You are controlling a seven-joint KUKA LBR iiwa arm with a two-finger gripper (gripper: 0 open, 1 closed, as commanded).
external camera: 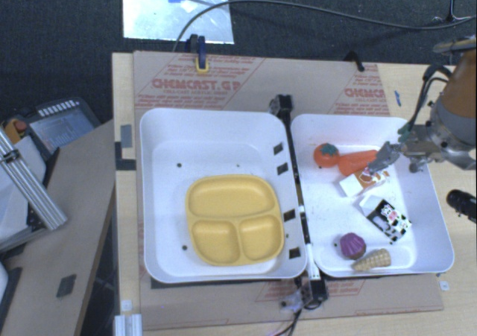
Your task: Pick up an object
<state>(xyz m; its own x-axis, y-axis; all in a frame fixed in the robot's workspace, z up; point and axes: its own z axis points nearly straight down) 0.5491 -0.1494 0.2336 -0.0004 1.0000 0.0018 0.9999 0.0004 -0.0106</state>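
Observation:
The right bin (326, 127) holds several small things. An orange toy (341, 158) with a round end lies near its middle, with a white block (350, 185) just below it. A black-and-white patterned block (388, 220) lies further right. A purple ball (352, 245) and a tan cone (372, 259) sit by the front wall. My gripper (378, 167) reaches in from the right and hangs over the right end of the orange toy and the white block. How high it stands above them is unclear.
The left bin (165, 141) holds a yellow divided plate (235, 219). A black divider clip strip (291, 178) runs between the bins. The arm's grey wrist (455, 130) stands over the right bin's far right wall. A control pendant (59, 126) lies off the bench at left.

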